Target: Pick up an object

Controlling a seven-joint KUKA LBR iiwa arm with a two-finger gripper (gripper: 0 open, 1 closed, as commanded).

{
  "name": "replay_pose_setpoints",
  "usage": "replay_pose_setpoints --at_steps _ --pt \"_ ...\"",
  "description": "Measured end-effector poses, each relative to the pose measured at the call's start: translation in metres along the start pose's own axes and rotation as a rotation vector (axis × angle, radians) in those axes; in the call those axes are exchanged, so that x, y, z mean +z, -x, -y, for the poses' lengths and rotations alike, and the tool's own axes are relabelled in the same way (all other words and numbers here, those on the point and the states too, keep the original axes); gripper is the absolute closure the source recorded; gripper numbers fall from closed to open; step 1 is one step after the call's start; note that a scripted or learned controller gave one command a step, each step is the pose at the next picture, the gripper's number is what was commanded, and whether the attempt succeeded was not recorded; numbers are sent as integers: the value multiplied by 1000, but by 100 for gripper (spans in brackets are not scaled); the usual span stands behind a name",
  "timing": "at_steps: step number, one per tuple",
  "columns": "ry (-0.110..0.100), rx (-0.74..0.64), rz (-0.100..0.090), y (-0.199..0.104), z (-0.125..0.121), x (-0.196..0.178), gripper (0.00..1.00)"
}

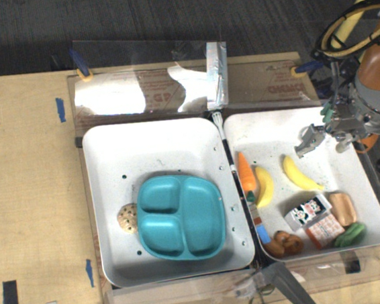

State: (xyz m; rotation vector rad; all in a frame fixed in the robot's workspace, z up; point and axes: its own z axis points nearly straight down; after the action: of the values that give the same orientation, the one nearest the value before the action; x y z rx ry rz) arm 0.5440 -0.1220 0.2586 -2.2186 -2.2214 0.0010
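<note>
Camera view records the gripper poised over the right bin, fingers parted, holding nothing. Nearest target: a banana just below it. Risks: 2 bananas, a carrot and a carton lie close together; curved skin may slip on closing.

The arm is cut off by the right edge. The teal tray hides part of the cookie. The carton print is too small to read. The end effector fingers are blurred.
</note>
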Motion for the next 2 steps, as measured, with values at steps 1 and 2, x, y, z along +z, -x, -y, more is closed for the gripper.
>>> replay_pose_setpoints --at_steps 1,2 --pt "-9 116 0 -8 -26 162 0" --pt "3 118 1 -7 -29 147 100"
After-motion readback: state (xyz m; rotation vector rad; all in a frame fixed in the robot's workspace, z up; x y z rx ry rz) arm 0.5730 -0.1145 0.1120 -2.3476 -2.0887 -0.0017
